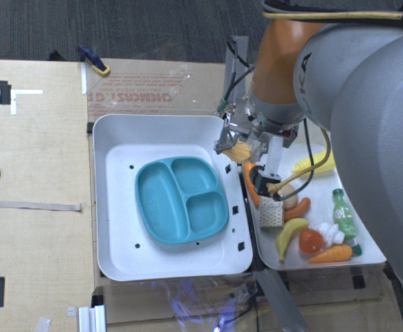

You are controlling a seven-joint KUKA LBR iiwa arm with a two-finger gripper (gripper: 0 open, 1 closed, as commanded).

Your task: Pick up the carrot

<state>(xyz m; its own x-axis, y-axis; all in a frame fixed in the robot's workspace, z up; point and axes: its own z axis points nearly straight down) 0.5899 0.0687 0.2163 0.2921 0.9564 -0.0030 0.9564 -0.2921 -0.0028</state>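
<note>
Carrot (331, 254) lies near right bin's (374, 253) front edge, long axis left-right, green top right; fingers' state unclear.

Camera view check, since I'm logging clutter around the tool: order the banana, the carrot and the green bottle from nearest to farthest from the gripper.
From the gripper:
1. Banana, mid right bin, below the gripper.
2. Green bottle, by that bin's right side.
3. Carrot, at the bin's near right corner.

Fixed overhead camera, slanted down, both white bins (104, 206) close
</note>
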